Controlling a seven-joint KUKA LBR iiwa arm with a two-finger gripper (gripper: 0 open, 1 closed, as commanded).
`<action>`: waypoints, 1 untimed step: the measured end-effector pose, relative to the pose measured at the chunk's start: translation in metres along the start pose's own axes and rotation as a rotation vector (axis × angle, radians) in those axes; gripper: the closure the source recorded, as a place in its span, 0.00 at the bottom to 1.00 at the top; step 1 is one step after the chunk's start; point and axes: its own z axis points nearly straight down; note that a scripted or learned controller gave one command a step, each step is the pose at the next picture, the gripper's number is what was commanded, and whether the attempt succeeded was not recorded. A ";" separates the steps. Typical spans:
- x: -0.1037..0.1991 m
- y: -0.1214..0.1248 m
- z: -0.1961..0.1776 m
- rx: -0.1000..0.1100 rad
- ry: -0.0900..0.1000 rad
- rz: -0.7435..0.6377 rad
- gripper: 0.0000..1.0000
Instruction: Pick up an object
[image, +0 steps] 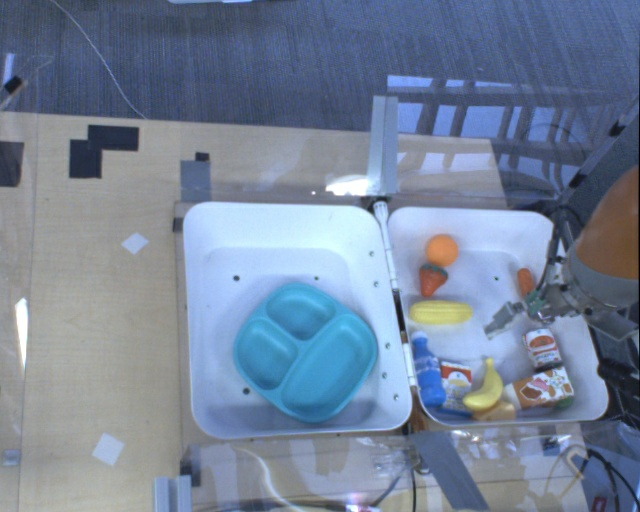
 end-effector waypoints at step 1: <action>-0.027 -0.026 0.051 -0.008 -0.005 -0.089 0.00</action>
